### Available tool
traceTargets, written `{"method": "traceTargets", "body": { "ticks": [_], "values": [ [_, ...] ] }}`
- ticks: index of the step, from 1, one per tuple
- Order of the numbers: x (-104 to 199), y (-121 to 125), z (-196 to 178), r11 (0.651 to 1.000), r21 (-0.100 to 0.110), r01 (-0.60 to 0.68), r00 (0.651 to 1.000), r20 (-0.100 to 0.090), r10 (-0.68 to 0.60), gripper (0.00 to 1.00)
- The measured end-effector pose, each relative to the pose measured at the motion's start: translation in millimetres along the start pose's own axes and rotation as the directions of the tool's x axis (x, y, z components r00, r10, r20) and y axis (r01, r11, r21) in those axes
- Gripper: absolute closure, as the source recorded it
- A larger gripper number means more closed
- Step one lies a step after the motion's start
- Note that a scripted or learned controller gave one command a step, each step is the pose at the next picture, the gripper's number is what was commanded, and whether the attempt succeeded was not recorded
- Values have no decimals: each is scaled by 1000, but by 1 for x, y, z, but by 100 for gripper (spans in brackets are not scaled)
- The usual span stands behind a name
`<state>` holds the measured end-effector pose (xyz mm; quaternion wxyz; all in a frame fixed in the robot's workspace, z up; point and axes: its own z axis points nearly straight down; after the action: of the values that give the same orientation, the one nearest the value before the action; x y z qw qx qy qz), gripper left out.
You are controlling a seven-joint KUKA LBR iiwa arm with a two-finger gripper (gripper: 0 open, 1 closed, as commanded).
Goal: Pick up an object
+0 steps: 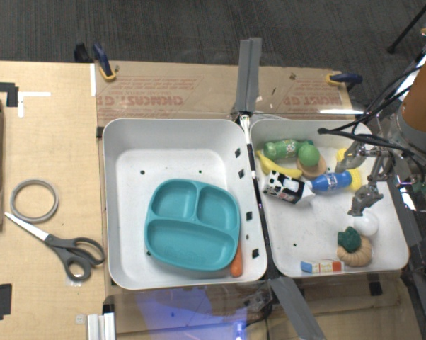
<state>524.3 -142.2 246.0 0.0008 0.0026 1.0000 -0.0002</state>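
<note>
1. Camera view from above the bench: the gripper [369, 190] is hanging over the right side of the right bin [298, 257], the grey arm reaching in from the right edge with cables trailing above it.
2. Its two fingers are standing apart, with nothing between them; one fingertip [359, 202] is pointing down toward the bin floor.
3. A small white ball [368, 226] is lying just below the fingertips, close under them; whether they are touching it cannot be told.
4. A green toy [350, 239] is sitting on a tan ring-shaped piece [357, 255] just below the white ball, near the bin's front right corner.
5. A blue bottle [333, 182] is lying on its side just left of the fingers, apart from them.
6. Farther left, a yellow banana [278, 167] is lying beside a black-and-white box [283, 187], with a green bottle [282, 148] and a green ball [308, 152] along the bin's rear wall.
7. A small flat box [321, 266] is resting by the front wall.
8. A teal divided plate [194, 224] is lying in the left bin [128, 190], with an orange carrot [236, 263] touching its lower right edge.
9. Scissors [61, 246] and a tape roll [34, 200] are lying on the bench to the left, well apart from both bins.
</note>
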Motion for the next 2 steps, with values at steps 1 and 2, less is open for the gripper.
{"method": "traceTargets", "body": {
  "ticks": [1,2],
  "values": [
    [-47,-10,153,998,1,-62,998,2,62,0],
    [-69,15,154,989,0,-147,989,2,147,0]
  ]
}}
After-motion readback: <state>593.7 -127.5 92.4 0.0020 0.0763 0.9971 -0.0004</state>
